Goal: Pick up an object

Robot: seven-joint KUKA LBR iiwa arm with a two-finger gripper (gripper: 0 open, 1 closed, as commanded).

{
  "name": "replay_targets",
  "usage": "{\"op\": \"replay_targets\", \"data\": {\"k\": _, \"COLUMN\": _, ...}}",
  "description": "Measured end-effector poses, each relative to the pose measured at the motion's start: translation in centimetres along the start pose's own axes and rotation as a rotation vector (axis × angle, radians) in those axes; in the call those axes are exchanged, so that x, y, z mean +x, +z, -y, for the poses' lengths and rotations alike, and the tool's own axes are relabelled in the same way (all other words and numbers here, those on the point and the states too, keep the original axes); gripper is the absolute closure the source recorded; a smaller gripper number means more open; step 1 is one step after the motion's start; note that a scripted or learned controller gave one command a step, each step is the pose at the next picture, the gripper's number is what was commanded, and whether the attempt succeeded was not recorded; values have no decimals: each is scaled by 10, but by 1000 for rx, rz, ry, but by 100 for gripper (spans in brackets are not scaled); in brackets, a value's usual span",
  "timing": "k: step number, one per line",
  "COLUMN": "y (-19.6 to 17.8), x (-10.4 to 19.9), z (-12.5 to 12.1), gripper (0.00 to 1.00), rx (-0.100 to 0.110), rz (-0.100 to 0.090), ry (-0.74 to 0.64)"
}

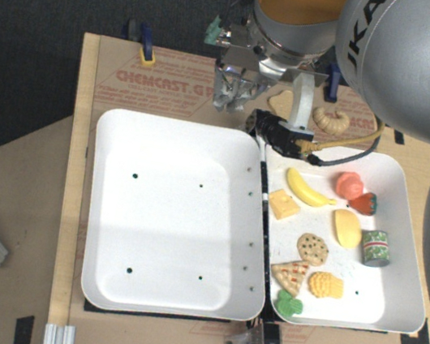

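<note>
The pincer (233, 92) hangs at top centre above the table, its grip state impossible to tell, so picking seems not yet begun; next it must descend onto something like the banana (308, 189) in the right bin (403, 299).

Two white bins side by side: left bin (113, 190), right bin (403, 274); brown board (98, 89) beneath (red lettering); blue clamp (146, 38).

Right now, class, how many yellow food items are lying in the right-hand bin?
4: a banana near the top, a cheese wedge below it, a lemon-like piece mid-right, and corn near the bottom. The arm may hide more.
</note>
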State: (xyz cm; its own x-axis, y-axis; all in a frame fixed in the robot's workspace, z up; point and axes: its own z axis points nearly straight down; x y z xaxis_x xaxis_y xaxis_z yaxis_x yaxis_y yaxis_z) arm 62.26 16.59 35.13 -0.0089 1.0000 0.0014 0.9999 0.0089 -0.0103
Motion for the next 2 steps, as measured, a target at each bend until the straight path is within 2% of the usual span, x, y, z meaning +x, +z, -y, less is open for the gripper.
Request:
{"op": "replay_targets", "data": {"k": 1, "y": -169, "x": 62, "z": -43, "gripper": 100, "rx": -33, "rz": -6, "ry": 2}}
{"op": "replay_targets", "data": {"k": 2, "y": -158, "x": 59, "z": -42, "gripper": 0, "rx": -11, "rz": 2, "ry": 8}}
